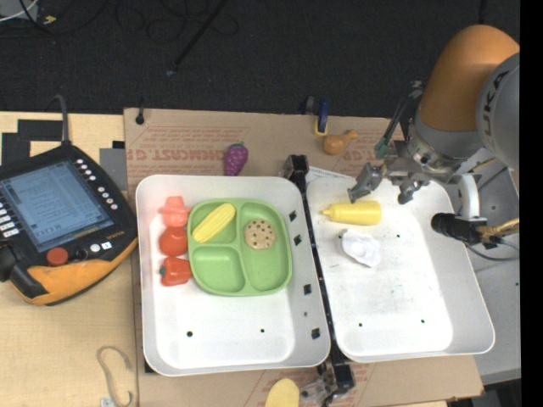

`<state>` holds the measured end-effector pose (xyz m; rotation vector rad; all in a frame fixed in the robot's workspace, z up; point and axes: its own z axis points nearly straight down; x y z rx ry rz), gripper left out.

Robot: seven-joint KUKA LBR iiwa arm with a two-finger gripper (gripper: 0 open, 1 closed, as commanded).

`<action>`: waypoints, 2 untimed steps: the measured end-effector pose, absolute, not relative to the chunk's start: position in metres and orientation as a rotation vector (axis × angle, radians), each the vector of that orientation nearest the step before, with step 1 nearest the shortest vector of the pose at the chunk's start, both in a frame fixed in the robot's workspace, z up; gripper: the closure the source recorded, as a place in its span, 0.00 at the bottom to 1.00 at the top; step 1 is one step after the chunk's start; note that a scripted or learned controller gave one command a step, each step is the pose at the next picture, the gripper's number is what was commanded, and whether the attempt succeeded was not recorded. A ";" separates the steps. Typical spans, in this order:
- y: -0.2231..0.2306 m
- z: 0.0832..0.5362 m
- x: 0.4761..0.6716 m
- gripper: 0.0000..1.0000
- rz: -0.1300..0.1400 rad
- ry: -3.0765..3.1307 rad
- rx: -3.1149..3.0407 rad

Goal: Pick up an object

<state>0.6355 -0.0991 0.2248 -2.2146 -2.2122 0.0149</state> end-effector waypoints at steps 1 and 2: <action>-0.099 0.233 0.638 0.00 0.002 -2.221 -2.219; -0.103 0.186 0.632 0.00 0.007 -2.218 -2.217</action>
